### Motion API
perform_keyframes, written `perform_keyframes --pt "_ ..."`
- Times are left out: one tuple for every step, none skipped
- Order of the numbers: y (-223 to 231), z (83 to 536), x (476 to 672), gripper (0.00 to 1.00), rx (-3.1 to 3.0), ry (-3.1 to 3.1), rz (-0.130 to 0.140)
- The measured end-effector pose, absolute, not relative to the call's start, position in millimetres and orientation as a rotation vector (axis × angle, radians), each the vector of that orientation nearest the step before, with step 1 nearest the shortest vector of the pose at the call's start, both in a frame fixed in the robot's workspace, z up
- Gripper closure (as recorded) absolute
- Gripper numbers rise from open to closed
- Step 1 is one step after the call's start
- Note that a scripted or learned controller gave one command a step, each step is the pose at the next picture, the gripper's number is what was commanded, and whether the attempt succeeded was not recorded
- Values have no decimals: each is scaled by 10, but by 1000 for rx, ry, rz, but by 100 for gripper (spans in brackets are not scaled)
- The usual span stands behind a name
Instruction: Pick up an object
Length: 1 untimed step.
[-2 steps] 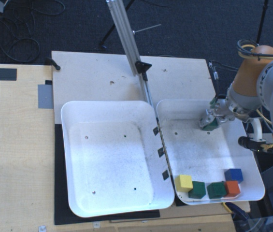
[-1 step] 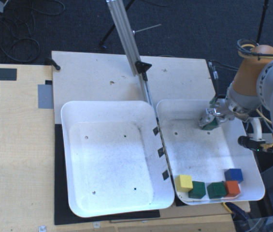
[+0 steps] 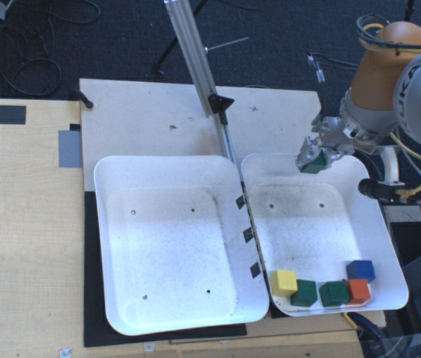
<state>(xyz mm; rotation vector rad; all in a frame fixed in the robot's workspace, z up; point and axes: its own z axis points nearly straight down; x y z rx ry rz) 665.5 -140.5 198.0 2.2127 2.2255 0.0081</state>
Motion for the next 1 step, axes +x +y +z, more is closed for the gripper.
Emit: perform_keyframes --pt "-570 1893 6682 100 2218 2232 -1"
